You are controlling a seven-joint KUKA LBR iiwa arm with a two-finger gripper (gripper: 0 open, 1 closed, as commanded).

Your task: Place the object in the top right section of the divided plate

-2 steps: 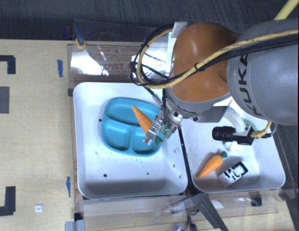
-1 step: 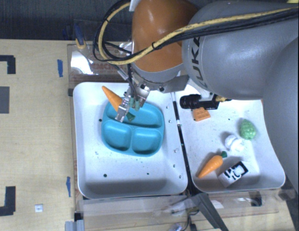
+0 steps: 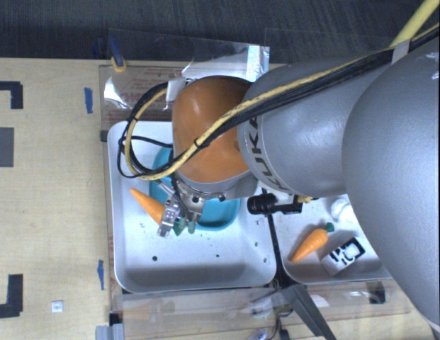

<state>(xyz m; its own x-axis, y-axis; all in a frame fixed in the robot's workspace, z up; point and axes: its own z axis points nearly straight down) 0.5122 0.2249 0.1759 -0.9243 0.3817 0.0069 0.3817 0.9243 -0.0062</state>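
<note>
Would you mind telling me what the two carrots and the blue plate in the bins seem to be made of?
Both carrots, left bin and right bin, look like moulded plastic toys: uniform orange, smooth surface, though the finish is hard to judge. The blue plate also looks plastic, an even turquoise with a slight sheen; the arm hides most of it.

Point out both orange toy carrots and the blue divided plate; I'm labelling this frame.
Left bin's orange toy carrot (image 3: 147, 203): camera view, mid-body.
Right bin's orange toy carrot (image 3: 309, 244): camera view, mid-body.
Blue divided plate (image 3: 221, 214): camera view, lower rim.
</note>
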